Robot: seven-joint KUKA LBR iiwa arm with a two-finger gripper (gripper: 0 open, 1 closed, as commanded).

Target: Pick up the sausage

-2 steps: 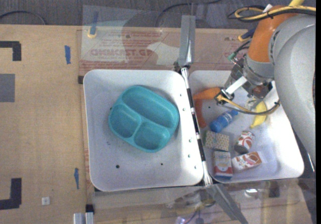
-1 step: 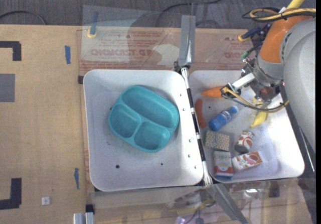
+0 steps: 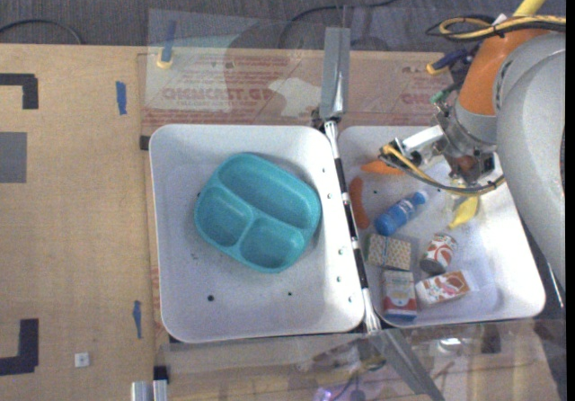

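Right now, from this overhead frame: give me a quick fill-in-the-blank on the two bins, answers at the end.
1. The teal divided plate lies in the ____ bin.
2. The plate has ____ compartments.
3. The blue bottle lies in the right bin, whose far end the ____ arm hangs over.
4. The reddish sausage lies along that bin's ____ wall.

Missing words: left; three; grey; left

Teal plate; white bins; blue bottle.
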